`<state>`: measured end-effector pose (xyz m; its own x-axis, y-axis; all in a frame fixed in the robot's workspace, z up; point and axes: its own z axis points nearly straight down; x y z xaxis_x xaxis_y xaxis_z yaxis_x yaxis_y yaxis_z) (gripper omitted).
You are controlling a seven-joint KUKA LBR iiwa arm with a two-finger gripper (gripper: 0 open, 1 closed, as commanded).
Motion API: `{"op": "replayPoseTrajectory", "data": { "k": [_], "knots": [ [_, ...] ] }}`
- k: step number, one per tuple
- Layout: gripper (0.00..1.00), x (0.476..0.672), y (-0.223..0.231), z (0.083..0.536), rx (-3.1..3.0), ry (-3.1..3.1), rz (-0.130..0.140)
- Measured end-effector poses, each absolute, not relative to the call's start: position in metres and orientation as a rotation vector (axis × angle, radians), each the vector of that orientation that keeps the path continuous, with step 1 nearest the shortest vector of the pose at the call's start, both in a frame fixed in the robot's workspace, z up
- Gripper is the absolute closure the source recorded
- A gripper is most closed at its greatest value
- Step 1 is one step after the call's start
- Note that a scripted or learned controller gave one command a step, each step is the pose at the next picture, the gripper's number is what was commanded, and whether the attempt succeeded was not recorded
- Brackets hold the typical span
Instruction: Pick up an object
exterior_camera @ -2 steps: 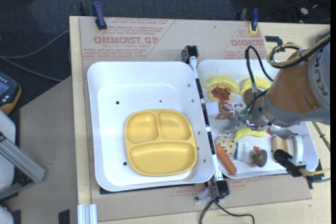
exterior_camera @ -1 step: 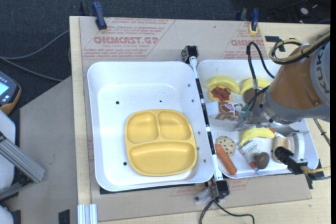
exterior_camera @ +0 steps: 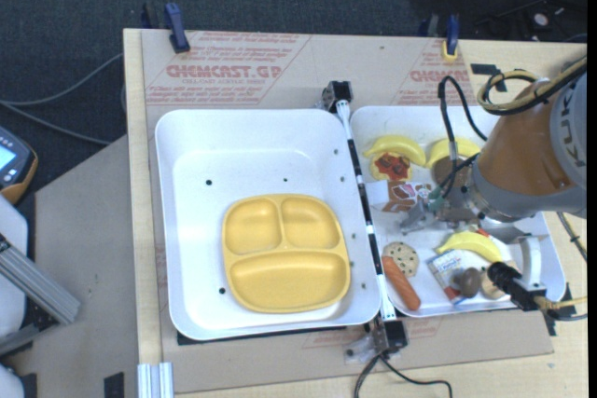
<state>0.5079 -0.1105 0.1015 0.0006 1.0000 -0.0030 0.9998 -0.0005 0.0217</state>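
The right bin (exterior_camera: 550, 267) holds several toy foods. A yellow piece (exterior_camera: 394, 147) and a red piece (exterior_camera: 392, 167) lie at its far left, with another yellow piece (exterior_camera: 444, 151) beside them. A small red-and-white item (exterior_camera: 403, 193) sits just left of my gripper (exterior_camera: 422, 215), which is low in the bin's middle. Nearer the front are a chocolate-chip cookie (exterior_camera: 400, 255), an orange sausage-like piece (exterior_camera: 402, 284), a banana (exterior_camera: 474, 243) and a brown lump (exterior_camera: 466, 281). I see nothing held in the gripper.
The left bin (exterior_camera: 187, 154) holds a yellow divided plate (exterior_camera: 284, 252). A black divider clamp (exterior_camera: 337, 94) sits between the bins at the back. The arm's orange band (exterior_camera: 522, 154) and black cables (exterior_camera: 457, 121) hang over the right bin's back half.
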Motion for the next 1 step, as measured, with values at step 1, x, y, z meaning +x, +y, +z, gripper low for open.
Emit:
{"op": "replayPoseTrajectory", "data": {
  "k": [1],
  "knots": [
    [0.0, 0.5887, -0.1767, 0.1087, 2.215, 2.213, 0.002]
  ]
}}
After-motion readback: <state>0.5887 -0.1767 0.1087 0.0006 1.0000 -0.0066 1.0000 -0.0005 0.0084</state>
